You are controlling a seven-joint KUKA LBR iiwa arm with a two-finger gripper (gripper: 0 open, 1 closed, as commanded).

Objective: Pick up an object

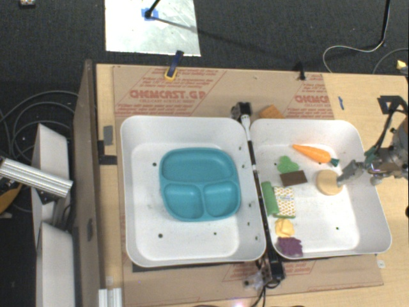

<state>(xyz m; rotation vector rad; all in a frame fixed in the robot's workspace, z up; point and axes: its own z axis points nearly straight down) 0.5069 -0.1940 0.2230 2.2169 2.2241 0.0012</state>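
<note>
The right bin (367,232) holds several small toy foods. An orange carrot (312,152) lies near its back, with a green piece (287,165) and a brown block (293,178) just in front of it. A tan round disc (328,183) sits mid-bin. Along the left wall lie a green cucumber (269,197), a patterned packet (285,202), a yellow piece (284,226) and purple grapes (289,246). My gripper (350,171) reaches in from the right, low over the bin, its tip right beside the disc's right edge. Nothing shows in its grasp.
The left bin (144,235) holds a teal divided plate (199,183). An orange object (271,112) lies behind the bins on the cardboard sheet (166,94). A central divider with clamps (254,171) separates the bins. Cables hang at the far right.
</note>
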